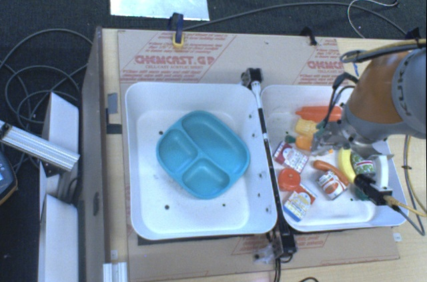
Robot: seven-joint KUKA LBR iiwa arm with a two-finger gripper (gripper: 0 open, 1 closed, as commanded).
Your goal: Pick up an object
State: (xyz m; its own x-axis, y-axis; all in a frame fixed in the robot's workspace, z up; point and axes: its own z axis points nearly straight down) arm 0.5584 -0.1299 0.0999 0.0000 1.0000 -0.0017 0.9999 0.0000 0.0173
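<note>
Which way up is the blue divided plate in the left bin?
Right side up: the blue divided plate lies flat in the left bin, its three compartments facing up.

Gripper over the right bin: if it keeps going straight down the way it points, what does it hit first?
Probably the small red-and-white packet or the bin floor beside it; the gripper hangs just right of it, depth unclear.

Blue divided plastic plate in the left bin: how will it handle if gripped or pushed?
The blue divided plastic plate looks stiff and probably light. Lying flat in the left white bin, it should slide, not roll. Its low rim likely gives poor grip.
</note>
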